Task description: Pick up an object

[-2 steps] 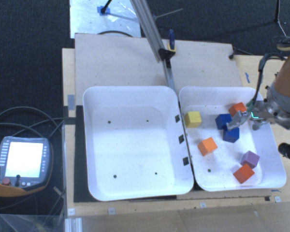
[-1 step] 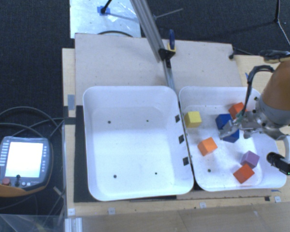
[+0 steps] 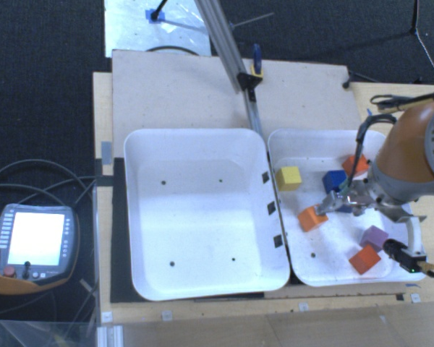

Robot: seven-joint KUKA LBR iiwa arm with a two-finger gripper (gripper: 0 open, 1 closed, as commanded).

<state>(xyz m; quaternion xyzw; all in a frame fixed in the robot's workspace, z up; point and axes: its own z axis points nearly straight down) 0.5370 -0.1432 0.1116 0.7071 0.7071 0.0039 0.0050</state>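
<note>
The arm [image 3: 412, 154] reaches in over the right bin [image 3: 283, 255], its gripper [image 3: 331, 205] low beside an orange block [image 3: 312, 217] near the bin's middle, seemingly lined up for a grab. Whether it has closed on anything I cannot tell.

All the blocks sit loose in this bin: a yellow cube [image 3: 288, 177] by the left wall, a blue one [image 3: 334, 181] just behind the gripper, a lilac one [image 3: 375, 236] and another orange one [image 3: 364, 259] toward the front right corner. They look small, hard and matte. The bins are smooth white plastic; the left bin [image 3: 202, 208] adjoins.
</note>
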